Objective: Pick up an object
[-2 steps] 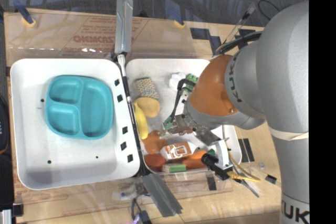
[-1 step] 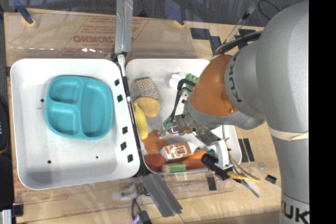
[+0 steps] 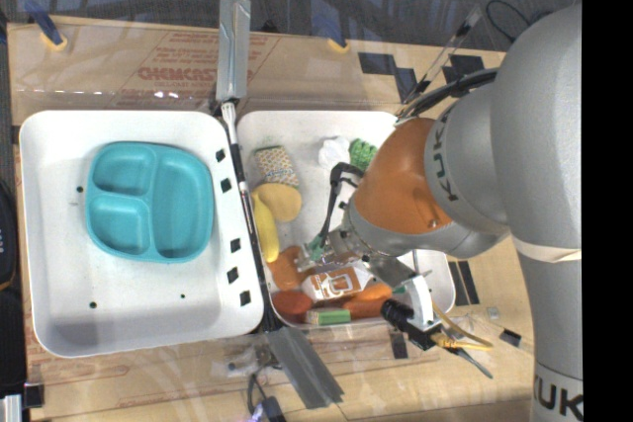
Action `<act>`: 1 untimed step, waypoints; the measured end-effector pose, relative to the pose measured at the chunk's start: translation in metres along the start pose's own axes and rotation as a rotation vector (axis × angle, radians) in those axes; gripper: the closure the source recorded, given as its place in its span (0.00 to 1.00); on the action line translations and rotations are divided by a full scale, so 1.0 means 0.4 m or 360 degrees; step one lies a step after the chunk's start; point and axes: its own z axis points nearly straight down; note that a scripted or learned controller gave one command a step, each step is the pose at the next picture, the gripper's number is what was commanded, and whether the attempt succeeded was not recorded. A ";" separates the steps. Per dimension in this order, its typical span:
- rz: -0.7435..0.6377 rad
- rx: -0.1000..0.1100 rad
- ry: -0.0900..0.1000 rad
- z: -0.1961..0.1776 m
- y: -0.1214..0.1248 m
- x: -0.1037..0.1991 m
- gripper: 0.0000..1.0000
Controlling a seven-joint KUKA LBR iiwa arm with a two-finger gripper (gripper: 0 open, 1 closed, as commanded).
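The right bin [image 3: 297, 120] holds a heap of small things. A yellow banana [image 3: 266, 228] lies along its left wall beside a round tan piece [image 3: 283, 203] and a speckled block [image 3: 277, 166]. At the front lie an orange lump [image 3: 286, 270], an orange-and-white packet [image 3: 334, 285], a carrot-like piece [image 3: 374, 296] and a small green block [image 3: 331, 316]. My gripper [image 3: 331, 259] is low in this bin, right over the orange packet and lump. The arm's orange band hides most of it.
A teal divided plate [image 3: 150, 201] lies in the left bin [image 3: 40, 145]. A white crumpled thing [image 3: 333, 151] and a green knobbly thing [image 3: 363, 152] sit at the back of the right bin. The arm covers that bin's right half.
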 end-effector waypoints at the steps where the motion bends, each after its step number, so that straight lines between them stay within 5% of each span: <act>1: 0.0132 0.0013 0.0004 0.006 0.109 -0.031 0.00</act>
